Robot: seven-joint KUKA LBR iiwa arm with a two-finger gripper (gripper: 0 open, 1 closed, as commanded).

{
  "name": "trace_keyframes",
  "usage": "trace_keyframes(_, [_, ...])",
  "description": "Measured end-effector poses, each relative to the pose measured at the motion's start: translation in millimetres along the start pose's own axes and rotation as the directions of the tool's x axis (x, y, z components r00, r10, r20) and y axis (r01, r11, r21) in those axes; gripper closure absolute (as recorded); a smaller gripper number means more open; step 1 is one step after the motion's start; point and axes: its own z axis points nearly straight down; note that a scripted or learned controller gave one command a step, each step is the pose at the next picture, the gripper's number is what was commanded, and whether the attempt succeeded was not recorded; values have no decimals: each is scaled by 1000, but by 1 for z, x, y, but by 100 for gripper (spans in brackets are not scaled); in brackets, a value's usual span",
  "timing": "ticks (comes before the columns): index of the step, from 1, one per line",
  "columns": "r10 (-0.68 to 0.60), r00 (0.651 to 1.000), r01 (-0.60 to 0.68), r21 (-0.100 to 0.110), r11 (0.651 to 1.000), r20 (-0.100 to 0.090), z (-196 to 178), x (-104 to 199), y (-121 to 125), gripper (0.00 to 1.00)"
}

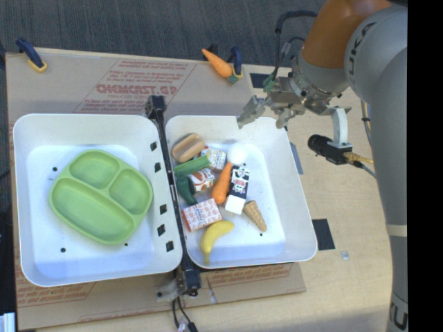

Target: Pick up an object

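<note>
The right bin (294,206) holds a pile of toy food: a hot dog bun (187,146), a carrot (223,182), a banana (214,238), an ice cream cone (255,215), a white ball (237,153), a green piece (190,166) and small cartons (201,215). My gripper (264,115) hangs above the bin's far rim, over its upper right part. Its two fingers are spread apart with nothing between them. It touches none of the objects.
The left bin (28,206) carries a green divided plate (102,195). An orange toy carrot (219,63) lies on the cardboard behind the bins, next to a blue clamp. A black divider clip (156,105) sits where the bins meet.
</note>
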Motion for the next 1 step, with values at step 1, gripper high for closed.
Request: trace_keyframes(1, [-1, 1000, 1, -4, 1000, -1, -87, 57, 7, 0])
